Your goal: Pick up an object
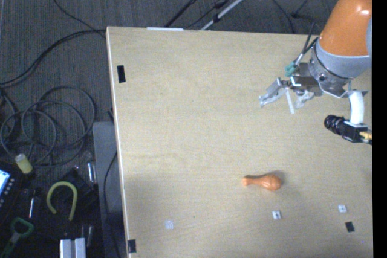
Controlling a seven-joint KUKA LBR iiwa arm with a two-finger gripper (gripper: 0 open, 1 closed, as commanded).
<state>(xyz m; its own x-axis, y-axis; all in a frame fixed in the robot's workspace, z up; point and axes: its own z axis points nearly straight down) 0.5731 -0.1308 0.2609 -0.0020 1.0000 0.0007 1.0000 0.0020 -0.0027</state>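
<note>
The two-finger gripper (279, 98) hovers with fingers spread, holding nothing. The small orange pear-shaped object (263, 182) lies well apart at its six o'clock; it should centre over the bulb before descending.

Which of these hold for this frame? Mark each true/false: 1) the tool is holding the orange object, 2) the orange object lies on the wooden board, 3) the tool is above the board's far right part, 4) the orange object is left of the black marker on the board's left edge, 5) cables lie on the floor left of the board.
1) False. The tool is apart from the orange pear-shaped object, with nothing between its fingers.
2) True; it rests on the wooden board.
3) True.
4) False. It lies well right of the black marker.
5) True; cables coil there.
</note>
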